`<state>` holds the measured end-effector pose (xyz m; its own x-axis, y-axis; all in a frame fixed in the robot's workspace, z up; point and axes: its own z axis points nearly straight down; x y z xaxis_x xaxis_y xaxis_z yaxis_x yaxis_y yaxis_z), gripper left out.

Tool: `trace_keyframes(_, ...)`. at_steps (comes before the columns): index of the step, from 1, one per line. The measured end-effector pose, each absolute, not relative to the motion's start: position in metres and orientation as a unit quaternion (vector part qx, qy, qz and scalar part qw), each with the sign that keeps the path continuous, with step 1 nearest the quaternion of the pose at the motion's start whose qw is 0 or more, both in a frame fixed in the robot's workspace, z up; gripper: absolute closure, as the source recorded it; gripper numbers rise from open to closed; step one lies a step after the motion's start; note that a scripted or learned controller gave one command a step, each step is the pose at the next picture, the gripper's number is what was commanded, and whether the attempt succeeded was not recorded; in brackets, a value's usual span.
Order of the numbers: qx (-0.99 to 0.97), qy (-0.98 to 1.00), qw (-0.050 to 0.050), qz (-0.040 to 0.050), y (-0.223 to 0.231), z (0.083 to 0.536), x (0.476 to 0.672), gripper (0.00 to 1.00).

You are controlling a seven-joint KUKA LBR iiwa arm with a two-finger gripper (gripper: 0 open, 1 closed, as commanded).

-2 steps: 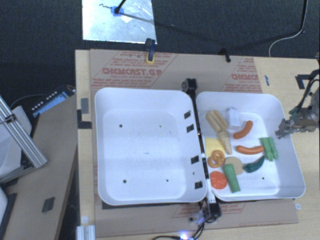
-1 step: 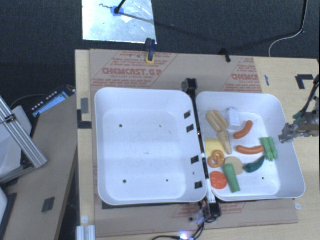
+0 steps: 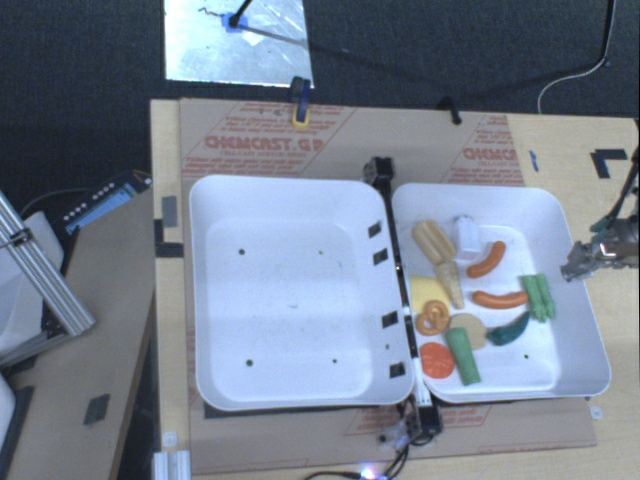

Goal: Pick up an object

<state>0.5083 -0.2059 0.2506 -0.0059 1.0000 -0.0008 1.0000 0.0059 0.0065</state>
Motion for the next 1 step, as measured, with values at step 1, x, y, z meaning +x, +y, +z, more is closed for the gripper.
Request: trace_keyframes(1,0.704,0.710,0.004,0.0031,-0.2057,0.2614,0.5094,1.00)
